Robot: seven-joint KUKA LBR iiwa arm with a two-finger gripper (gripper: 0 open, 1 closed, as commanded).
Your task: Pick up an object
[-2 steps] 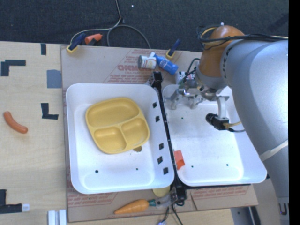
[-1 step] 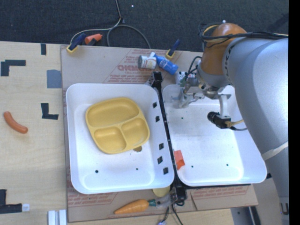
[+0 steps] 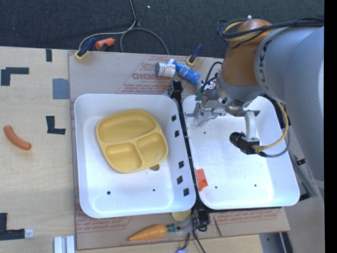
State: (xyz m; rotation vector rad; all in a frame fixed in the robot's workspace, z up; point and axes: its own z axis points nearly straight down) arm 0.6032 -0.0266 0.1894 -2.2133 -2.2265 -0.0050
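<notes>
**Operator:** I'm looking down on a pale wood surface (image 3: pixel 31 115) marked with dark tape, a strip of dark carpet along its far edge. A cardboard sheet (image 3: pixel 137 75) lies on it and carries two shallow white bins side by side. The left bin (image 3: pixel 89 194) holds a yellow divided plate (image 3: pixel 131 139), lying flat near that bin's far-left corner. My arm (image 3: pixel 274 51) reaches in over the right bin (image 3: pixel 237 188), and the claw (image 3: pixel 202 115) hangs near that bin's far-left corner.

**Listener:** What would you pick, and how?

**Operator:** The plate is the only thing inside a bin. I judge it light, stiff, smooth plastic, likely slippery. Lying flat, it offers only its raised rim or a divider ridge to pinch.

**Listener:** Is the claw open?

**Operator:** I cannot tell; it is small and blurred beneath the wrist, and I see nothing held.

**Listener:** Anything else unclear?

**Operator:** A small brown thing pokes out from under the plate's near edge, unidentifiable. Outside the bins lie a carrot (image 3: pixel 149 232) by the cardboard's near edge, a sausage (image 3: pixel 17 138) near the surface's left edge, and a white and blue bottle (image 3: pixel 176 70) beyond the bins.
</notes>
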